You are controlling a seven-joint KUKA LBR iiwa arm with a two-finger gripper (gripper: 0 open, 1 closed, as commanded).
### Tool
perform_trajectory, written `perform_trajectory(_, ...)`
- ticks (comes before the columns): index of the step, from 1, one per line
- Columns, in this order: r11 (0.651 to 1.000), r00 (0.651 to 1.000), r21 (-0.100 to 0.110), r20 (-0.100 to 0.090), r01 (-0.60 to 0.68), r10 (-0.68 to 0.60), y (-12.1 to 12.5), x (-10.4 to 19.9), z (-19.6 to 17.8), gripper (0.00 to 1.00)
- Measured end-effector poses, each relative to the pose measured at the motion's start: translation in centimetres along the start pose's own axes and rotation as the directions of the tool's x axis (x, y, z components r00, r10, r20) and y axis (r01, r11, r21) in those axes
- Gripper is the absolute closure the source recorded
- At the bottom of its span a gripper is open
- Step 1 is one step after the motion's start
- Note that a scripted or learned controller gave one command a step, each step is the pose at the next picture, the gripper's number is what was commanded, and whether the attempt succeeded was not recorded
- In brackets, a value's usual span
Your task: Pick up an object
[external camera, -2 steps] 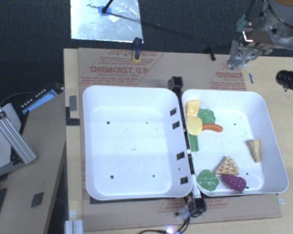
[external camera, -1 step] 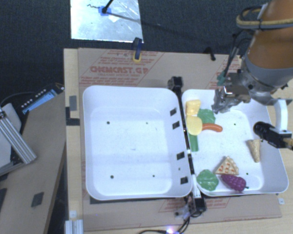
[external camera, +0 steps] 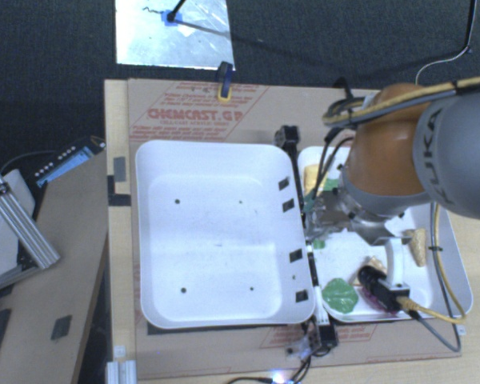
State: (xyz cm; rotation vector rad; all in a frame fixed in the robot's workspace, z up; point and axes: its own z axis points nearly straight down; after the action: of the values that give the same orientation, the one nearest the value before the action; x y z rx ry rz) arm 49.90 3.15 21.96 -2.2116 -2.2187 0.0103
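My gripper [external camera: 320, 226] reaches down into the right bin [external camera: 458, 288], close to its left wall, under the grey and orange wrist. A green round object [external camera: 340, 296] lies at the bin's near left corner, in front of the gripper. A yellow object [external camera: 311, 179] and a small green piece [external camera: 332, 185] lie just behind the gripper, partly hidden by the arm. A tan piece [external camera: 417, 246] rests at the right side, and a smaller tan bit [external camera: 374, 262] near the middle. The arm hides much of the bin's floor.
The left bin [external camera: 216, 230] sits beside the right one, with black clips [external camera: 292, 206] along the shared wall. A purple thing [external camera: 375, 298] lies near the front rim of the right bin. The bench's cardboard edge runs along the front.
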Motion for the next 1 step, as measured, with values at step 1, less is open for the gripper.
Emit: perform_trajectory(1,1.0,1.0,-0.009,0.0,0.003,-0.003,-1.24,3.74,3.75,1.0)
